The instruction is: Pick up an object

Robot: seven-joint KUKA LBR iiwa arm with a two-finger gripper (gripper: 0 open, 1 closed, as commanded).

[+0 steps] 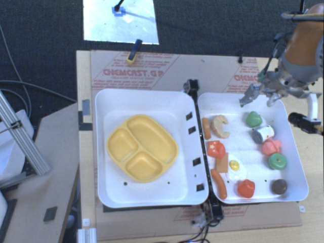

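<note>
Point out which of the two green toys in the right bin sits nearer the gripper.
The green toy at the bin's top, just below the gripper. The other green toy lies lower, past the white can.

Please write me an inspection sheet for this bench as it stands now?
Surface: wooden bench bearing two shallow white bins, left bin and right bin.
Job's things: small toy foods in the right bin, among them a fried egg, green pepper, croissant.
Clutter: yellow three-part plastic tray in the left bin.
Grippers: tool above the right bin's far edge, holding nothing, fingers spread.
Cables: wires at the bench's front.
Surroundings: dark carpet, shiny sheet.
</note>
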